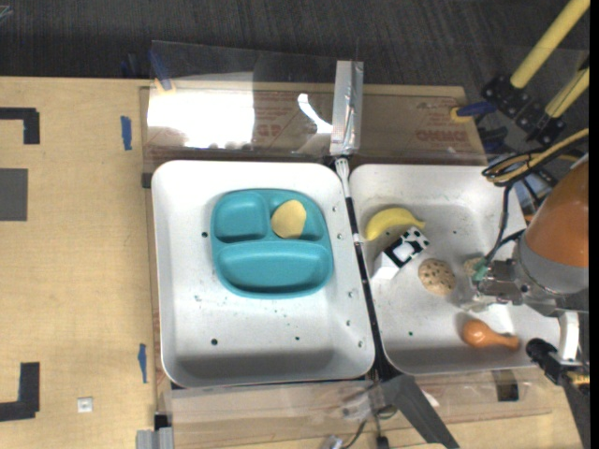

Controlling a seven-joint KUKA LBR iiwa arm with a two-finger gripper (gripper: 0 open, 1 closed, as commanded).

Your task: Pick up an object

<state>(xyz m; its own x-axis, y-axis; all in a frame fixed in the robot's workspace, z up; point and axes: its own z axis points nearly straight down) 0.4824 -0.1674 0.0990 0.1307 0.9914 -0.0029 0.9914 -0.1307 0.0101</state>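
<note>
The right bin [416, 349] holds a yellow banana [391, 221], a black-and-white patterned block [406, 247], a speckled tan cookie-like disc [435, 275] and an orange drumstick-shaped toy [485, 335]. My gripper [479, 282] hangs low over the right bin. It is just right of the tan disc and above the orange toy. The grey wrist and its orange band hide much of it. I see nothing clearly held by it. In the left bin [178, 279] a teal divided plate [271, 267] carries a round yellow piece [288, 219] in its upper right compartment.
A clear plastic sheet and cardboard [281, 120] lie behind the bins, with a metal strip [346, 106] standing between them. Yellow bars and black cables [533, 82] crowd the upper right. The wooden bench top [65, 279] stretches to the left.
</note>
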